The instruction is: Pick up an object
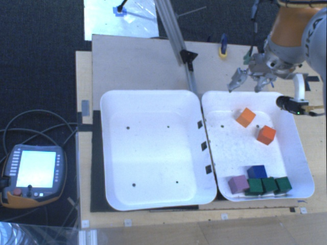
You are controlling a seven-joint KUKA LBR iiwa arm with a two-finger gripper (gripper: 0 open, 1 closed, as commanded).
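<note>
claw (249, 83) is spread open with nothing in it, hanging over the right bin's (299, 137) far rim; the closest orange block (246, 117) sits inside that bin, just below it

**No legible writing on the bench**

Nothing in the camera view can be read. The teach pendant (31, 175) lying left of the bins has a lit screen, but it shows as a blank pale glow, and its side buttons are too small to tell any markings. The coloured blocks in the right bin (301, 157) carry plain faces. A small grey tag (85, 106) at the bench's left edge is too blurred to make out any characters.
</note>
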